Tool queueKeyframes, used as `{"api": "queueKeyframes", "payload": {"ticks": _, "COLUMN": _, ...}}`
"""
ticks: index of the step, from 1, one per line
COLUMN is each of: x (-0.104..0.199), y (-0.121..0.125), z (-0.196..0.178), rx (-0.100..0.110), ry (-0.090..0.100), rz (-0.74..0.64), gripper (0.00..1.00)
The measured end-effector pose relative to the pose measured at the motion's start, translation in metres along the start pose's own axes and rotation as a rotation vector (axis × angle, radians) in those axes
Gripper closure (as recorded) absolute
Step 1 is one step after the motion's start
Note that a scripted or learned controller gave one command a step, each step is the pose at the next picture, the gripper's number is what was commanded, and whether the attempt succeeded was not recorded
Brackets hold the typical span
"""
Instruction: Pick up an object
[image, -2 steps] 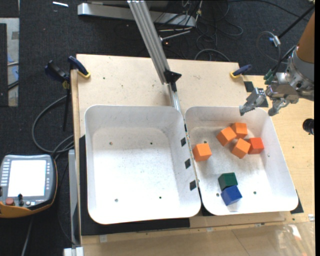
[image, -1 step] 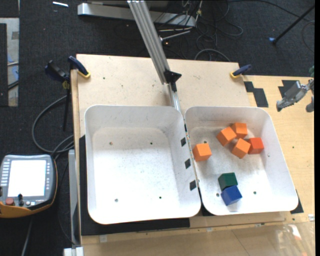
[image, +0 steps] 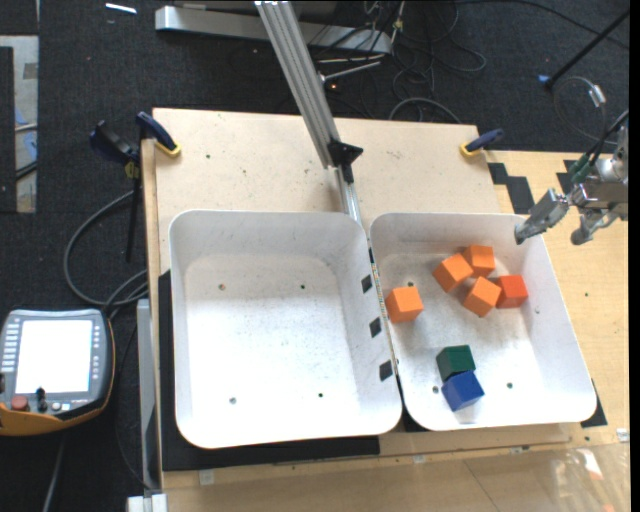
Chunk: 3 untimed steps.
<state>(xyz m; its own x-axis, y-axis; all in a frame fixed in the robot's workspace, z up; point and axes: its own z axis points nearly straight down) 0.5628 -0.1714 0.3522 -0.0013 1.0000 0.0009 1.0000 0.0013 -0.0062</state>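
Approach step, nothing grasped: tool (image: 556, 225) hangs over the right bin's (image: 570, 330) far right rim, fingers spread, empty; orange blocks (image: 480, 280) cluster just below-left, inside that bin; next move calls for descent onto one block, fingers straddling it.

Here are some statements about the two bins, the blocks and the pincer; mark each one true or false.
1. All blocks lie in the right bin. True.
2. The pincer holds an orange block. False: it hangs open over the bin's upper right rim with nothing between its fingers.
3. The blue block touches the green block. True.
4. There are three orange blocks. False: there are five.
5. One orange block lies apart, left of the other four. True.
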Motion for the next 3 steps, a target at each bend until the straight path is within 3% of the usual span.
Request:
{"api": "queueKeyframes", "payload": {"ticks": 1, "x": -0.018, "y": 0.022, "z": -0.014, "rx": -0.01, "ry": -0.004, "rz": 0.002, "gripper": 0.0}}
{"api": "queueKeyframes", "payload": {"ticks": 2, "x": -0.009, "y": 0.037, "z": 0.012, "rx": -0.005, "ry": -0.002, "rz": -0.002, "gripper": 0.0}}
{"api": "queueKeyframes", "payload": {"ticks": 3, "x": 0.008, "y": -0.001, "z": 0.115, "rx": 0.003, "ry": 0.002, "rz": 0.002, "gripper": 0.0}}
